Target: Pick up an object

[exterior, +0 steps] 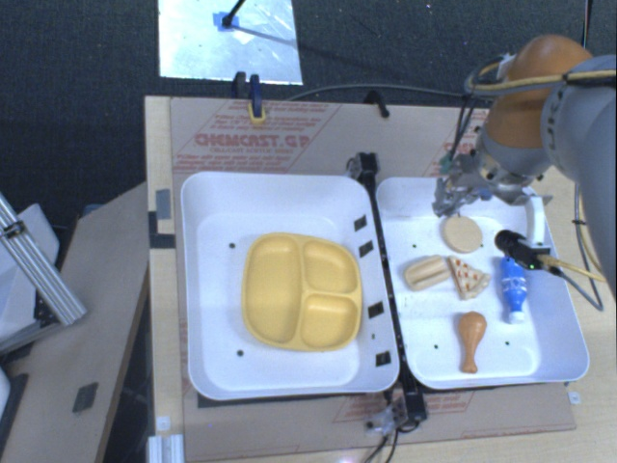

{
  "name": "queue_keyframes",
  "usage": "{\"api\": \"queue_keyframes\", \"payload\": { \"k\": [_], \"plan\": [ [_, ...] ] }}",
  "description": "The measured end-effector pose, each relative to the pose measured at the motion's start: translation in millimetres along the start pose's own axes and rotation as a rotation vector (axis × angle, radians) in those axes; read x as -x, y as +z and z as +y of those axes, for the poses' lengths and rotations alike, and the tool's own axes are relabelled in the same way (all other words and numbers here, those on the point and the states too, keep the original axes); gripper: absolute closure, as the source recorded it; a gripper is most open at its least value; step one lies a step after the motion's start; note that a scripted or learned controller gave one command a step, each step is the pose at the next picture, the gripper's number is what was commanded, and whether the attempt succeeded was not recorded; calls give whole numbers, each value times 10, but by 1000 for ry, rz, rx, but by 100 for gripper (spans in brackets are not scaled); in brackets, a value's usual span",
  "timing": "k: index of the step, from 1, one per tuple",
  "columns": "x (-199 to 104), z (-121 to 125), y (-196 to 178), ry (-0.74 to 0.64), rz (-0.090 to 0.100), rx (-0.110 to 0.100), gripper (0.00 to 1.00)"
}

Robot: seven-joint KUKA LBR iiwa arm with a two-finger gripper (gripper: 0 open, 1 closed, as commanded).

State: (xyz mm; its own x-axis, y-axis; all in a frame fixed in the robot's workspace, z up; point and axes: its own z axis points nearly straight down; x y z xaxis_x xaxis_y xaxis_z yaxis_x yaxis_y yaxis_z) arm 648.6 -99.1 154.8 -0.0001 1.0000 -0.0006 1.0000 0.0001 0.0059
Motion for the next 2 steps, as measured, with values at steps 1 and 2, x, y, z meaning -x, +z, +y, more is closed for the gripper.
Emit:
{"api": "queue_keyframes", "payload": {
  "k": [1,2],
  "plan": [
    [94,24,-601,0,-1,3,100],
    [94,37,-870,-4,0,-1,100]
  ]
}}
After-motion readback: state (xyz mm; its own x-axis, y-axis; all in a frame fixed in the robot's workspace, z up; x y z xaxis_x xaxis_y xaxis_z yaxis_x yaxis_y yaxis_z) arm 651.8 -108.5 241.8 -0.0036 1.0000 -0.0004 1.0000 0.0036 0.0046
